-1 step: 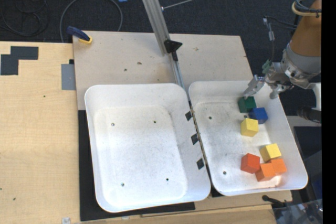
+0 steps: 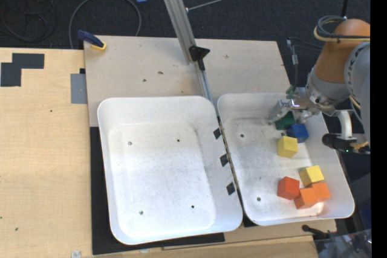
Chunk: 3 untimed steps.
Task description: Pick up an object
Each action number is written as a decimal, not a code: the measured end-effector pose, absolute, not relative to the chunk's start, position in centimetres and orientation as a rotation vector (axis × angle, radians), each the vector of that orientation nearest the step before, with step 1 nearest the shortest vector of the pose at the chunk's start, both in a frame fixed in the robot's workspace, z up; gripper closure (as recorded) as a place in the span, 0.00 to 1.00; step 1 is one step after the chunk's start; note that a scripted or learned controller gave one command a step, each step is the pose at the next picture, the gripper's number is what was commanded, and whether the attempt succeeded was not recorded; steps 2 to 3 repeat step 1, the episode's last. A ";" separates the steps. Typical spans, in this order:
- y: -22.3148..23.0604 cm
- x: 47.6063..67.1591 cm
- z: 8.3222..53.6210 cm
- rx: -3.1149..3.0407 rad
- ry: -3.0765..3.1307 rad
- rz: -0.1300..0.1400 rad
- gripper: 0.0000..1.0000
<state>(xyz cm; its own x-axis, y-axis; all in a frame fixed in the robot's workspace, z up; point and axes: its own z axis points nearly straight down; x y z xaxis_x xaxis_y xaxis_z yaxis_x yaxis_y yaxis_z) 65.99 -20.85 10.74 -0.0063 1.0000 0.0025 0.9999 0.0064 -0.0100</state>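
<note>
In the right bin (image 2: 254,130), my gripper (image 2: 284,110) hangs low near the far right side, reaching in from the right. A dark green block (image 2: 282,123) lies directly under and touching its tip. A blue block (image 2: 299,132) sits just right of the green one. A yellow block (image 2: 288,146) rests a little nearer the front. Towards the front right corner sit another yellow block (image 2: 311,175), a red block (image 2: 288,188) and an orange block (image 2: 313,195), close together.
The left bin (image 2: 157,166) lies beside the right one, with black clips (image 2: 224,160) along the shared rim. A slanted aluminium bar (image 2: 176,12) rises behind the bins. Wooden bench surface extends to the left.
</note>
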 end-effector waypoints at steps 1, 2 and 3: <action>-20.8 66.2 12.3 -2.205 -2.232 0.005 1.00; -20.8 66.2 12.3 -2.205 -2.232 0.005 1.00; -20.8 66.2 12.3 -2.205 -2.232 0.005 1.00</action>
